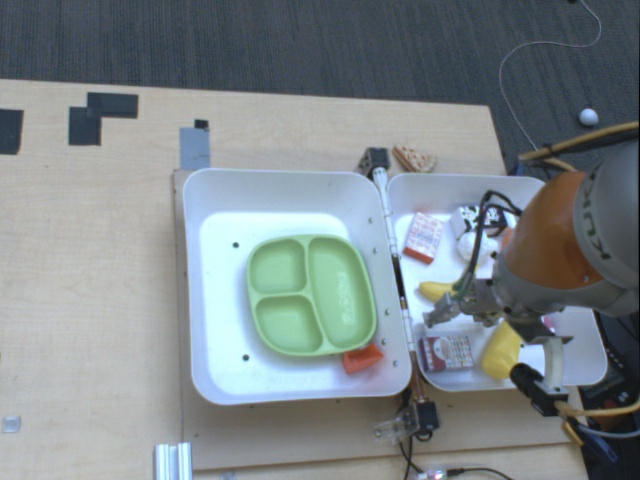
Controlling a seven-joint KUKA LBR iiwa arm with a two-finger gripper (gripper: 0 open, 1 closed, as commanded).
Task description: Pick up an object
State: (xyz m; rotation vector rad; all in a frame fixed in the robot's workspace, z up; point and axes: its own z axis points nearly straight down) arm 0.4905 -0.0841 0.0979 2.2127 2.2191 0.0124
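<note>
Camera view: the arm (575, 233) reaches over the right bin (590, 363); its gripper (470, 303) hangs low near the bin's middle, and I cannot tell how it stands or if it has hold of anything; just beside it lie a yellow banana (433, 290), a yellow block (500, 353) and a small packet (447, 352); a red and white box (424, 236) sits near the far edge; the left bin (215, 268) bears a green tray (310, 295), with an orange piece (362, 359) at the near edge.

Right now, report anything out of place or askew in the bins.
An orange object in the left bin sits wedged under the green divided plate, at its lower right edge. Nothing looks spilled or damaged.
</note>
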